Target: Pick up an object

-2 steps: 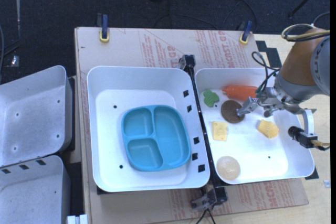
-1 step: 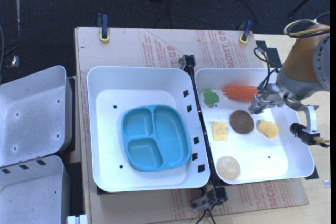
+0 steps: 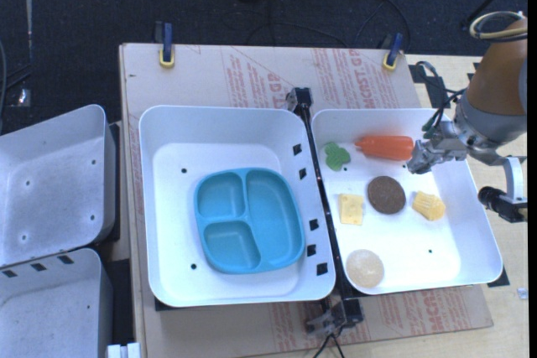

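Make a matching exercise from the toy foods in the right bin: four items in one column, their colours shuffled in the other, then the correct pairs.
Items:
1. hot dog
2. broccoli piece
3. round patty
4. cheese slice

Colours:
A. pale yellow
B. dark brown
C. orange-red
D. green

Pairs: 1-C, 2-D, 3-B, 4-A

All four lie in the right bin; the gripper sits just right of the hot dog.

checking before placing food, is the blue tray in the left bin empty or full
Empty: the blue tray shows bare compartments.
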You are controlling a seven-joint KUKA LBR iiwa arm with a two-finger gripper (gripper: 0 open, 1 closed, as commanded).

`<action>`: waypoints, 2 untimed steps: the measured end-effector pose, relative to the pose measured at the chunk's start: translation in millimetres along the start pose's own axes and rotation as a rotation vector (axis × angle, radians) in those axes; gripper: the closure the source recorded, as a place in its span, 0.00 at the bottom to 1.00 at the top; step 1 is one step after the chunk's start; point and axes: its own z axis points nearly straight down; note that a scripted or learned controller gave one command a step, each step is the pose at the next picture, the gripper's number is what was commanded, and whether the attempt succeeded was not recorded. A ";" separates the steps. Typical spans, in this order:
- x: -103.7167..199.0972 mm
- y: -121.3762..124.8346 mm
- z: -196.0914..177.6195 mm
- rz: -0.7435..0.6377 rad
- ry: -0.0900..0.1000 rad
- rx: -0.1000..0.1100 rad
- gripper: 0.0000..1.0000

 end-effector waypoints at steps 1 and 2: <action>-1.5 -3.8 -44.8 0.000 -0.001 -0.001 1.00; -1.7 -2.5 -73.7 0.000 0.000 0.000 1.00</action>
